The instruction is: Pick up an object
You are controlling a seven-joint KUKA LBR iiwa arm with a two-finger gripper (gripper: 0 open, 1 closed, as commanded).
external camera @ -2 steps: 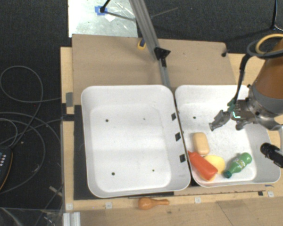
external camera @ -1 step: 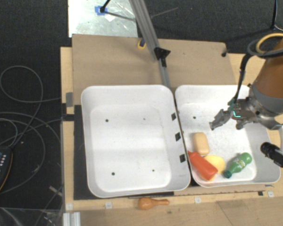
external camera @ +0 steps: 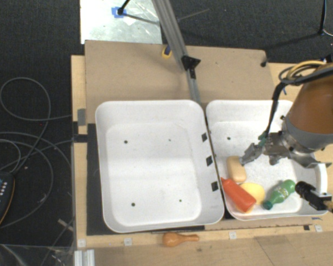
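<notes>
From the overhead camera, the pickable stuff is bunched in the near corner of the right bin (external camera: 222, 115): a tan block (external camera: 237, 169), a carrot (external camera: 238, 195), a lemon (external camera: 254, 191) and a green bottle (external camera: 279, 193), probably because it all slid there, while the arm (external camera: 316, 115) hangs its fingers (external camera: 260, 151) just above the tan block, looking lined up for a grab. The fingers look spread with nothing between them, though they're small and blurry, and the arm's bulk covers the bin's right side. A tan gourd (external camera: 180, 238) sits out on the bench (external camera: 127, 65), likely out of play.
</notes>
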